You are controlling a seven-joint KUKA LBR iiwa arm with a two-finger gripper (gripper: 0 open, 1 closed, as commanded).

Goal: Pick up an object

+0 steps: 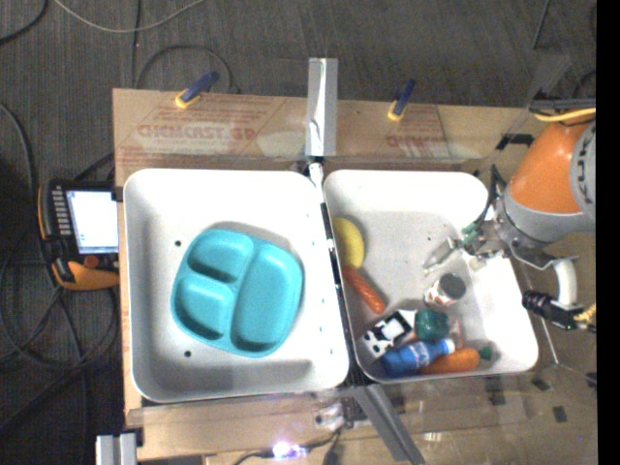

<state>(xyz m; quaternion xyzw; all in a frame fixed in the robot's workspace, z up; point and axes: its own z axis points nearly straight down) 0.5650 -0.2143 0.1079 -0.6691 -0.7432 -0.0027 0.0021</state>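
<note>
In the right bin (407, 187) lie a yellow fruit (349, 242), an orange carrot (364, 292), a black-and-white toy (388, 329), a green object (429, 325), a blue bottle (417, 355) and a second carrot (457, 360). A small grey round can (450, 288) stands near the right wall. My gripper (454, 245) hangs over the bin's right part, just above the can. It is open, with nothing between its fingers (438, 255).
The left bin (145, 201) holds a teal divided plate (238, 290). A metal post (321, 105) rises behind the wall between the bins. Most objects crowd the right bin's front corner. The arm's orange band (544, 174) sits over the bin's right rim.
</note>
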